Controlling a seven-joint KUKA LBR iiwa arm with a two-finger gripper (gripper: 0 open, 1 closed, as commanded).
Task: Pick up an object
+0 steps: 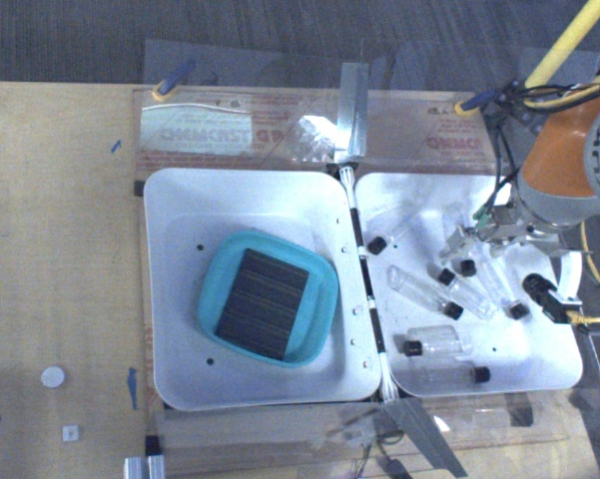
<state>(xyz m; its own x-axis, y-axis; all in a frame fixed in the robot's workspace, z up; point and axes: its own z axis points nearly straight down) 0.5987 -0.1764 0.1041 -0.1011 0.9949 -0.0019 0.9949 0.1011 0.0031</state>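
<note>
Several clear vials with black caps lie scattered in the right bin (554, 362). One vial (417, 287) lies aslant in the middle, another (434, 343) lies below it, and a third (454, 375) rests near the front wall. My gripper (476, 239) hangs low over the upper middle of this bin, right above a cluster of vials (467, 265). The grey arm with its orange band (564, 158) reaches in from the right. Nothing shows clearly as being held.
The left bin (170, 267) holds a teal tray (319, 287) with a dark ribbed block (265, 302) on it. A metal divider (364, 297) runs between the bins. A clear plastic bag (314, 138) lies behind them.
</note>
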